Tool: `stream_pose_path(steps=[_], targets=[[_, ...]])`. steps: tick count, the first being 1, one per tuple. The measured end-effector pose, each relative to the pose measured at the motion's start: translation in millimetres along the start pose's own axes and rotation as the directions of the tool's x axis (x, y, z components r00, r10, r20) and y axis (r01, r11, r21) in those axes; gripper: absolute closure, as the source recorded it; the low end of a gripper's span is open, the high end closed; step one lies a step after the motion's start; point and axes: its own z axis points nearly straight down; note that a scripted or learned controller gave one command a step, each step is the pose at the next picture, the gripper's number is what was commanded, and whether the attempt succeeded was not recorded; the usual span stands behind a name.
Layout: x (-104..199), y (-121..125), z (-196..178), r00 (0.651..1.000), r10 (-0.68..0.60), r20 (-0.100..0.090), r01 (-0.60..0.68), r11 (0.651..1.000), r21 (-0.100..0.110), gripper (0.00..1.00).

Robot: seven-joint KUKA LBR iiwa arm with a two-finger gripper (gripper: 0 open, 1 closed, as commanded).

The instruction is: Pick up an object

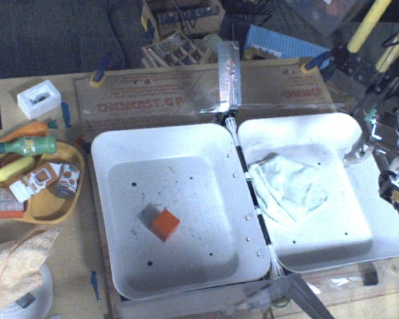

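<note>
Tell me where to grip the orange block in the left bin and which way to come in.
Come straight down on the orange block and close across two opposite flat sides. It lies alone on the left bin floor, turned cornerwise to the walls, so the gripper likely needs rotating to match its faces.

Bright, even light falls from above, so both white bins look washed out, their rims close to blown. The orange block casts a small grey shadow to its upper left. Glare streaks the clear plastic sheet behind the bins. The picture is soft and grainy, and the dark background at the top loses detail.
</note>
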Motion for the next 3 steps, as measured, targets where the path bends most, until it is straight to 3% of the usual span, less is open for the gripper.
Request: stream_pose_path(steps=[1,2,3], targets=[[63,71,18,0.962,0.273,0.000,-0.273,0.962,-0.004,0.00],[16,68,-8,0.919,0.394,-0.001,-0.394,0.919,-0.004,0.00],[-9,7,82,0.820,0.572,0.001,-0.572,0.820,0.002,0.00]])
